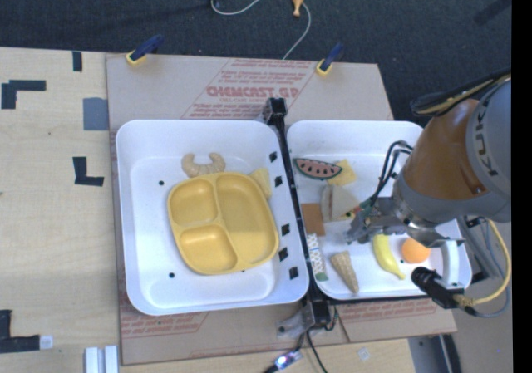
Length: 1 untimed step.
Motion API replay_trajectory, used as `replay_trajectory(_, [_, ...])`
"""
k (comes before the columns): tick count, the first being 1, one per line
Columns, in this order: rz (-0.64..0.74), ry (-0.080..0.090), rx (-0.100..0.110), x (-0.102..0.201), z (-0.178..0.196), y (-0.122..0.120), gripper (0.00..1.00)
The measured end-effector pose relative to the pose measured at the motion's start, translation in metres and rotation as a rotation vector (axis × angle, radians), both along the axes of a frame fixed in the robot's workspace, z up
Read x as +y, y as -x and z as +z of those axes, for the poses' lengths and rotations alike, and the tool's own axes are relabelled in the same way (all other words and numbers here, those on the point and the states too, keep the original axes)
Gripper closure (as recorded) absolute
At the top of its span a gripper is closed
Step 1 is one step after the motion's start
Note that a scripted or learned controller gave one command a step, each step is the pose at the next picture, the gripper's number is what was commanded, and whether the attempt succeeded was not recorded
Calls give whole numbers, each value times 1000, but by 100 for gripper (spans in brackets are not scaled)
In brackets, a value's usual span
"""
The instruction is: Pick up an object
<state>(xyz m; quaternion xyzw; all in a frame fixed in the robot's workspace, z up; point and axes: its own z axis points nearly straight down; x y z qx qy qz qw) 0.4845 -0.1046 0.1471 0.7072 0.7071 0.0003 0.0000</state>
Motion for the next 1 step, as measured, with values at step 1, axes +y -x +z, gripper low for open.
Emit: replay_trajectory(1, [2, 1, -4, 0, 63, -2, 100])
